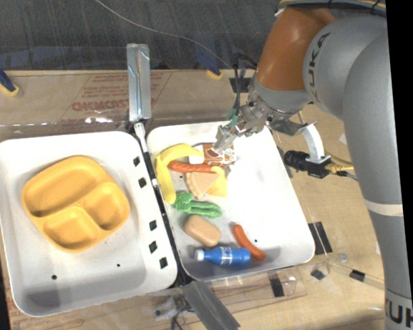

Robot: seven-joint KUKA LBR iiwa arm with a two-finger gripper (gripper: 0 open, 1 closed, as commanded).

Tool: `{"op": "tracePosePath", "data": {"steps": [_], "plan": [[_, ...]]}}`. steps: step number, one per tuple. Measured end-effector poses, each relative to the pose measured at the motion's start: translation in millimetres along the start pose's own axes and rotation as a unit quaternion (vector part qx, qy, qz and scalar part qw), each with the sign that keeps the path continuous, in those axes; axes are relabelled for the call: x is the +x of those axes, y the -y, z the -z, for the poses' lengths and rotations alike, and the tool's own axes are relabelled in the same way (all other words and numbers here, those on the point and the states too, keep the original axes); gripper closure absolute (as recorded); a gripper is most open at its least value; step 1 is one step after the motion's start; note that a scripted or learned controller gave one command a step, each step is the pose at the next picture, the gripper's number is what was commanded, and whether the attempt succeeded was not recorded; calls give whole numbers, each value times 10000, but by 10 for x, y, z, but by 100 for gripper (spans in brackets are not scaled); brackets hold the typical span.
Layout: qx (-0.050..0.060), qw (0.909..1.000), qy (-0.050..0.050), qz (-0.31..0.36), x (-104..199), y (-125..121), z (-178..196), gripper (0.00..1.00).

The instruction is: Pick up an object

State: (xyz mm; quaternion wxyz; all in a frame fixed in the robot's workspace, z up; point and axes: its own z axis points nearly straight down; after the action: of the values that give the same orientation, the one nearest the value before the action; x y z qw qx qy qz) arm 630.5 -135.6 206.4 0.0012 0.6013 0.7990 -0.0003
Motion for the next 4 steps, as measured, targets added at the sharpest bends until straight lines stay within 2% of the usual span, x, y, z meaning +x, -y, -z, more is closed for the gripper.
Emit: {"op": "tracePosePath", "data": {"steps": [1,2,3,4], "plan": [[3,10000,-1,1,0,2,-4,0],[61,10000,-41,-25,656,864,-1077,0],[20,9975,-12,-700,369,420,-1150,0],[20,9977,-15,-680,372,413,-1043,100]]}}
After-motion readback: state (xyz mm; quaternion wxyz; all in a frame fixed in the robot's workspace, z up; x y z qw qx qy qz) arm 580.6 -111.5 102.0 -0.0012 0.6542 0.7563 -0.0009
